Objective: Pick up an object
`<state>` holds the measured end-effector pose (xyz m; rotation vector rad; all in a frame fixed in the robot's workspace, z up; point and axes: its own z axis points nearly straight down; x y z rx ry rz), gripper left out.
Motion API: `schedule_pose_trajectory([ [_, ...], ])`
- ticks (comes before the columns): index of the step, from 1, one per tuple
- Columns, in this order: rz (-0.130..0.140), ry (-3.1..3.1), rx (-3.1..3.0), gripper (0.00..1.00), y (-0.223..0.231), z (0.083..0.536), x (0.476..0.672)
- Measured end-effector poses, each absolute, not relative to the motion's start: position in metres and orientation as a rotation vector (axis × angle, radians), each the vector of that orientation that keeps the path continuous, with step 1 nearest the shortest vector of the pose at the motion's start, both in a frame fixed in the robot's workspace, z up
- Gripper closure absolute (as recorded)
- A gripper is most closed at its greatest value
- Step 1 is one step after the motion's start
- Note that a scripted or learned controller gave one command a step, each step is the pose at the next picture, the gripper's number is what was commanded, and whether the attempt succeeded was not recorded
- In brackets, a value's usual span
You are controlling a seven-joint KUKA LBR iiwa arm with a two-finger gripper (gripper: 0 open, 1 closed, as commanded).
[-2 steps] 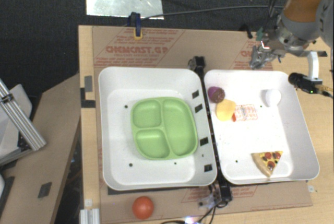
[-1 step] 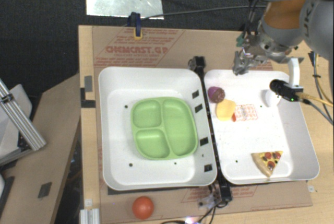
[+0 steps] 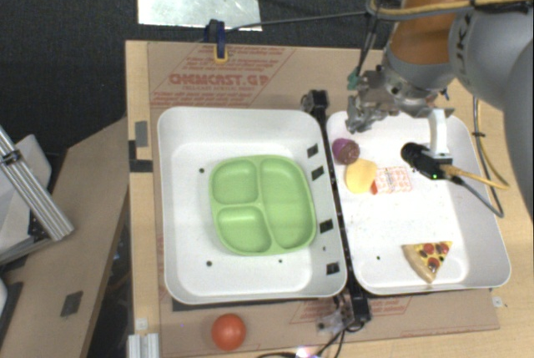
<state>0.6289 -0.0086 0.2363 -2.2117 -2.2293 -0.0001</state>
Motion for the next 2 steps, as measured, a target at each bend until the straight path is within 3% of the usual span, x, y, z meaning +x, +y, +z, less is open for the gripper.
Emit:
schedule_pose_trajectory([
  [2,0.002,-2.228,-2.212,1.00,0.084,0.218,0.572],
])
